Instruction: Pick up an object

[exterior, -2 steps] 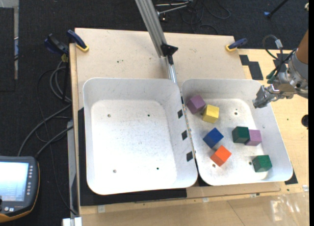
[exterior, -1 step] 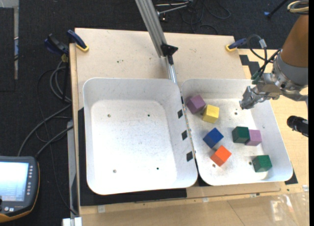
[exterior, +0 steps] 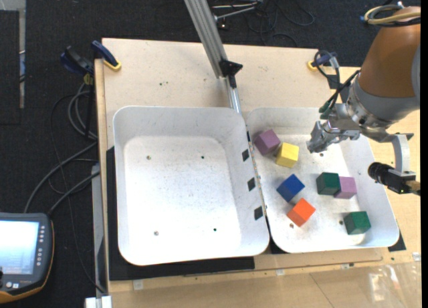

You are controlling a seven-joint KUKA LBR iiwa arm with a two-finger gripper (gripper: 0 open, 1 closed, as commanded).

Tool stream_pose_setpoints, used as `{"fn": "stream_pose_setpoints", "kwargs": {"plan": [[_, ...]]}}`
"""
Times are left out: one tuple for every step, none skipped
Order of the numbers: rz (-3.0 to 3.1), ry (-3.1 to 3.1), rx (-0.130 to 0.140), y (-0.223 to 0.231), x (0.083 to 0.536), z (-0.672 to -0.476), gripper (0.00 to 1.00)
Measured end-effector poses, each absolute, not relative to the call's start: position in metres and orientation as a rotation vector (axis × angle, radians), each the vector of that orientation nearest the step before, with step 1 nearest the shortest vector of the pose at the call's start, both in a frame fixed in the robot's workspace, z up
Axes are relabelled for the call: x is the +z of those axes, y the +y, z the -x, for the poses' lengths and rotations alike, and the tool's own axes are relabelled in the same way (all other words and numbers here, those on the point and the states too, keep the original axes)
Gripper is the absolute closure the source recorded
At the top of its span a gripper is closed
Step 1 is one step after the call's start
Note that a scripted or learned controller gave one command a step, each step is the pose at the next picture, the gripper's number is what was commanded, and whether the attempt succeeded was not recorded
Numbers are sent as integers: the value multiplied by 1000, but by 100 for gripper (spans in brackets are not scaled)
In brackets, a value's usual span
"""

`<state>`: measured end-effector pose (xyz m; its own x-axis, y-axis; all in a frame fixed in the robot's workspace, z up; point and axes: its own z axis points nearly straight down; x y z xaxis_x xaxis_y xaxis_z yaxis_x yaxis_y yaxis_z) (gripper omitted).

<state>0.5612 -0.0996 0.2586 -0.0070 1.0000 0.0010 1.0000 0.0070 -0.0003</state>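
- 7 blocks are sitting in the right bin (exterior: 374, 166) for you: a purple block (exterior: 267, 141), a yellow block (exterior: 288, 154) touching it, a blue block (exterior: 291, 187), an orange block (exterior: 301, 211), a dark green block (exterior: 327, 183) pressed against a lilac block (exterior: 346, 186), and another green block (exterior: 357, 222) near the front rim.
- You are seeing the gripper (exterior: 319, 141) hanging over the bin's back part, just right of the yellow block, with nothing visibly between its tips.
- You cannot tell whether its tips are apart or together; they are blurring into 1 dark grey mass.
- You are losing most of the arm (exterior: 394, 66) past the right edge.
- You are looking at a left bin (exterior: 127, 133) showing only dark specks, too small to identify.
- You are seeing a slanted metal bar (exterior: 200, 19) crossing the bench's (exterior: 167, 66) back.
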Motion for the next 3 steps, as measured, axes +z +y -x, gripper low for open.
{"fn": "stream_pose_setpoints", "kwargs": {"plan": [[2212, -2229, -2, -52, 262, -562, 100], [2212, -2230, -2, -2, 266, -559, 100], [2209, -2229, 0, 56, 250, -550, 100]]}}
